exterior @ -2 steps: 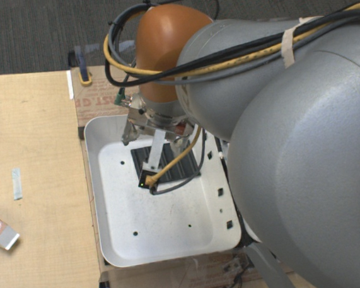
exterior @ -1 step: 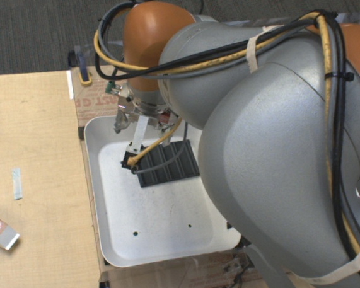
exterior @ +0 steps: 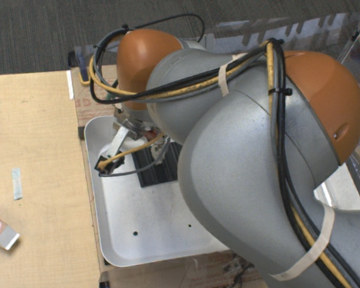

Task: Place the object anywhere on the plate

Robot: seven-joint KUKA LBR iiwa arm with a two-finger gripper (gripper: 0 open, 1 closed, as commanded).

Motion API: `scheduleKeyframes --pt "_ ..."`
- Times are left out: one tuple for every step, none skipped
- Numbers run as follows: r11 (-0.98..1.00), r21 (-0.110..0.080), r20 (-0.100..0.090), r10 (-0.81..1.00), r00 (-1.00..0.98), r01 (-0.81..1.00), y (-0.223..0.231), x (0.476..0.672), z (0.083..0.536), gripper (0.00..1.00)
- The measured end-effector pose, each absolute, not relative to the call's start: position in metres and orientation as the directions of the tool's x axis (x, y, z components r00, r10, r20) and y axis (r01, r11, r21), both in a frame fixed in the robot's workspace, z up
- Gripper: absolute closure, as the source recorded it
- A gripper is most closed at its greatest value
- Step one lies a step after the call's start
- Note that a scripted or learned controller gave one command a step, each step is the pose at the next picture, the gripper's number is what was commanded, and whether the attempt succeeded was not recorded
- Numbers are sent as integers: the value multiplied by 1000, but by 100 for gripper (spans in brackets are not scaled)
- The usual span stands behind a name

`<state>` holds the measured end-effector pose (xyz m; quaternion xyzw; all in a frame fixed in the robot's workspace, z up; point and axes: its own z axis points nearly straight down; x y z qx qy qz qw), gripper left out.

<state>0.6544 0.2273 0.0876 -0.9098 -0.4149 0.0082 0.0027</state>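
Near the far left corner of the white bin (exterior: 144, 229) my gripper (exterior: 152, 146) hangs low; apart or together, I cannot tell. Just beneath lies a flat black object (exterior: 156, 172). I judge this the pick-up step: next, a sure grasp and lift.

My arm (exterior: 252, 165) has smooth grey shells with a soft sheen; its orange band (exterior: 328, 107) looks glossy. The white bin (exterior: 145, 238) is smooth plastic, the bench top (exterior: 32, 123) matt pale wood.

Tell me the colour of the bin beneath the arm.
The bin is plain white, clearest in the camera view.
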Motion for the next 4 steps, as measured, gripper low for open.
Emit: scheduleKeyframes --pt "-655 -5 -15 756 655 756 224 656 97 100" --pt "-71 0 -3 997 71 997 217 615 93 100" --pt "126 -1 -2 992 -126 992 227 608 167 100" --pt "126 -2 -1 992 -126 992 227 608 167 0"
